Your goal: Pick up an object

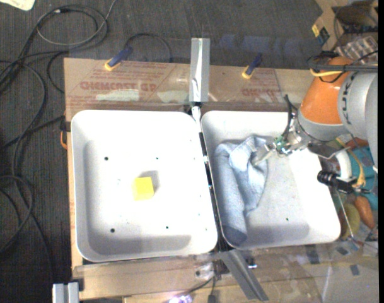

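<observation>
1. Pale blue-grey cloth (242, 182), soft and creased, lies in the right bin (305, 232). I see it bunched along that bin's left wall, thick and rolled at the near end.
2. Long axis of the cloth: near-to-far along the left wall. The far end then bends right, and a thin corner points toward the gripper (275, 149).
3. Yellow block (144, 187), small and squarish, sits alone near the middle of the left bin (91, 131), well apart from the cloth.
4. Gripper, at the far part of the right bin, meets the cloth's raised corner. I cannot tell how far its jaws stand apart, nor whether cloth lies between them.
5. Arm (343, 106), grey with an orange band, enters from the right.
</observation>
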`<state>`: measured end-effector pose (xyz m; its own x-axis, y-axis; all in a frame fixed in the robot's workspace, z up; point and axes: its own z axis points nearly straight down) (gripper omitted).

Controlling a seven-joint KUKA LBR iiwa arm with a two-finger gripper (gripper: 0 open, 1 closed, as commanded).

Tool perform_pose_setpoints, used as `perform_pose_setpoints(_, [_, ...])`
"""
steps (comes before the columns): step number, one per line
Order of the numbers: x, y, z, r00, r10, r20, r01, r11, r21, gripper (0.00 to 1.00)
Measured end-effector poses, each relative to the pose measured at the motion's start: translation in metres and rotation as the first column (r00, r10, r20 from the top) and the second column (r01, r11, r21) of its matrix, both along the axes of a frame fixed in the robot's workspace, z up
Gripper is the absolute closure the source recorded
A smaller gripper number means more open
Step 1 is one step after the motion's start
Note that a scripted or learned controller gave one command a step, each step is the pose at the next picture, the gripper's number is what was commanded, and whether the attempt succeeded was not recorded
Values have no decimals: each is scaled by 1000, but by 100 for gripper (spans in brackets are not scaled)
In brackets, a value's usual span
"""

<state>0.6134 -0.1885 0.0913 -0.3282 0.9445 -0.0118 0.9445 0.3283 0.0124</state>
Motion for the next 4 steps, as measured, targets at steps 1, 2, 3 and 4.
perform_pose_setpoints(1, [55,-1,1,969,-247,-19,248,969,5,0])
perform_pose_setpoints(2, [56,-1,8,969,-245,-21,245,969,-2,100])
perform_pose_setpoints(3, [56,-2,8,969,-246,-21,246,969,-2,0])
perform_pose_setpoints(4, [5,12,0,999,44,1,-44,999,2,0])
